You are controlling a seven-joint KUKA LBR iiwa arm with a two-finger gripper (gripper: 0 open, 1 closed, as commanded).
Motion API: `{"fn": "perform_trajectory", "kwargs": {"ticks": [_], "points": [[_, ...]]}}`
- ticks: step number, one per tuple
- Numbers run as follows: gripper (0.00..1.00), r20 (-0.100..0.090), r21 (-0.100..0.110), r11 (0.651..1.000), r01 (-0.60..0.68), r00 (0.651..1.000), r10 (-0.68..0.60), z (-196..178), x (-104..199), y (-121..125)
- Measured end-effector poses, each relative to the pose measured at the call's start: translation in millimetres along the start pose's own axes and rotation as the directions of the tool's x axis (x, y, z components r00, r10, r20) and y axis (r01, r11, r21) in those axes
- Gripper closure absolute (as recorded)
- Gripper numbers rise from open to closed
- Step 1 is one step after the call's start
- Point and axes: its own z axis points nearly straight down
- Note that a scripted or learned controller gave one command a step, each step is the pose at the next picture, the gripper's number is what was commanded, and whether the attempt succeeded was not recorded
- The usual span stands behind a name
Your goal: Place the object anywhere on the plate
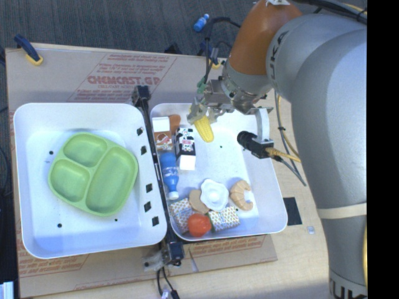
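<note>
While the claw (202, 118) grips the yellow corn (204, 129) above the right bin (269, 185), the green plate (93, 173) lies well leftward.

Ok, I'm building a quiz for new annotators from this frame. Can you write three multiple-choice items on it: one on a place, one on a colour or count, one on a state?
1. Where does the green plate lie?
A. In the left bin
B. In the right bin
C. On the cardboard outside both bins

2. How many compartments does the plate have?
A. Two
B. Three
C. Five

3. What is the state of the yellow corn cob?
A. Lying on the plate
B. Lying flat beside the blue bottle
C. Held between the fingers of the pincer, above the right bin

Key: 1 A, the plate sits in the left bin, away from the other items. 2 B, three hollows show in it. 3 C, the cob hangs at the fingertips over the right bin, apart from the blue bottle.
</note>
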Motion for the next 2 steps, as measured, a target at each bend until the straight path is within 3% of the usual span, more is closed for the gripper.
{"fn": "perform_trajectory", "kwargs": {"ticks": [1, 2], "points": [[1.0, 0.002, -0.018, 1.0, -0.002, 1.0, 0.002, 94.5, -19.0, -31.2], [1.0, 0.001, -0.004, 1.0, -0.002, 1.0, 0.002, -1.5, 12.4, 20.7]]}}
